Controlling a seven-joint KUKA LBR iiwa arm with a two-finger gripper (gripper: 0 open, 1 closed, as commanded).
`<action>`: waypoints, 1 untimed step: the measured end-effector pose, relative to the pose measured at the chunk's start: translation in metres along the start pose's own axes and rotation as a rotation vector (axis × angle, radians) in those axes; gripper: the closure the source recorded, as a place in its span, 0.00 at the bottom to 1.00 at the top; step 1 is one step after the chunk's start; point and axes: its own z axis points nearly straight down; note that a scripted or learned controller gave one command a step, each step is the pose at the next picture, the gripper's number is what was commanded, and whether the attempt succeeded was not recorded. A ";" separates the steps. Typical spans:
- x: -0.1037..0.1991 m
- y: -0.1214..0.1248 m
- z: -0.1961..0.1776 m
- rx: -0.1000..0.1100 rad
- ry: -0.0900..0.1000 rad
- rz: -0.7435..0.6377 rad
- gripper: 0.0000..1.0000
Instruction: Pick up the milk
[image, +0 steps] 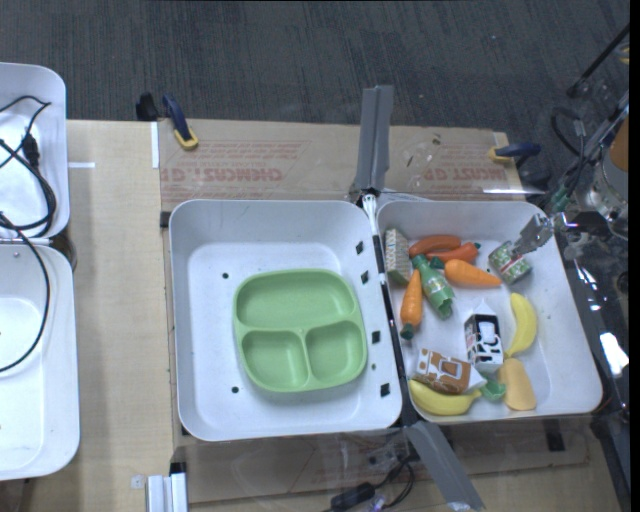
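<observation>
Remote check, with all positions referred to the right bin (566, 372).

1. Task item: the milk (485, 341), a small white carton with black markings, lies on the floor of the right bin, a little toward its near side and right of its centre. Nothing grips it. It sits between a yellow banana (522, 322) on the side toward the bin's right wall and a brown carton (443, 371) on the side toward its left wall.

2. Tool: the gripper (533, 236) hangs over the far right corner of the right bin, just beside a green and red can (510, 264) lying there. I cannot tell from this view whether the gripper is spread or pressed together, nor whether it touches the can. It is well apart from the milk.

3. Other contents of the right bin: three orange carrots and a green bottle (435, 283) cluster in its far left part. A second banana (443, 400) lies along its near wall, and an orange slice (518, 386) lies in its near right part.

4. Adjoining the right bin's left wall is the left bin (200, 300), which holds a green divided plate (298, 330).
</observation>
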 end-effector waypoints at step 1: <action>0.034 -0.036 0.132 -0.003 0.000 -0.467 0.00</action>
